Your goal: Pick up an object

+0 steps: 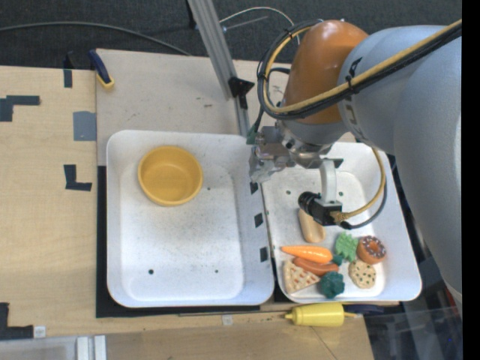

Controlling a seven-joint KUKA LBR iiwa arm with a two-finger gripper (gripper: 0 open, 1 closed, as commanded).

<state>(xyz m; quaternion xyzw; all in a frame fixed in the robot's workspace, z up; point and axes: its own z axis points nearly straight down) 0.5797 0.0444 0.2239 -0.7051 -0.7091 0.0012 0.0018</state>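
My gripper (258, 168) hangs over the ridge between the two bins, at the far left corner of the right bin (397, 276). Nothing shows beneath it. The toy foods lie in the right bin's near half, well clear of the gripper: a tan bun (310, 226), an orange carrot (307, 254), a pizza slice (299, 279), dark green broccoli (331, 284), a light green leaf (346, 245), a frosted donut (371, 250) and a cookie (363, 275). A yellow bowl (170, 174) sits upright in the left bin (180, 276).
A yellow mustard bottle (318, 316) lies on the bench just in front of the right bin. A slanted metal pole (214, 40) stands behind the bins. A blue and yellow clamp (101, 70) rests at the far left of the board.
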